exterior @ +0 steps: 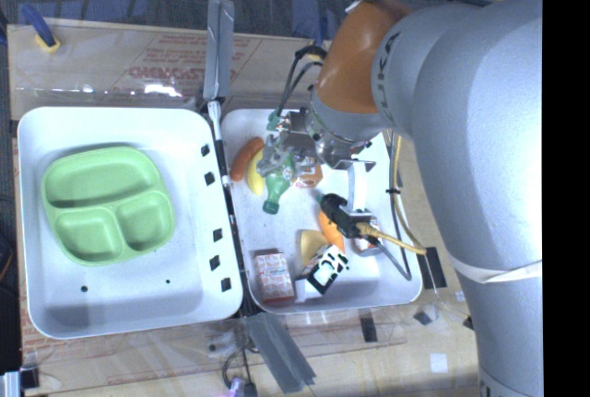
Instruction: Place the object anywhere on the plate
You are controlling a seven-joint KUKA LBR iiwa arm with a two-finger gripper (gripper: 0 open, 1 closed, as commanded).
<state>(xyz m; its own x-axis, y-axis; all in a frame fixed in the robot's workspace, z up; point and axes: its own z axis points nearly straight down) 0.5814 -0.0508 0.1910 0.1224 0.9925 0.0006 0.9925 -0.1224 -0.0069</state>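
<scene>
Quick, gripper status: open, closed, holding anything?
Gripper: cannot be told; it is low over the green plastic bottle in the right white bin.

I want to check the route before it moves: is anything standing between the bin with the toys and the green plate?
Yes. The raised walls where the two bins meet run between the right bin and the green plate in the left bin, so an object must go over them. The plate's compartments look bare.
</scene>
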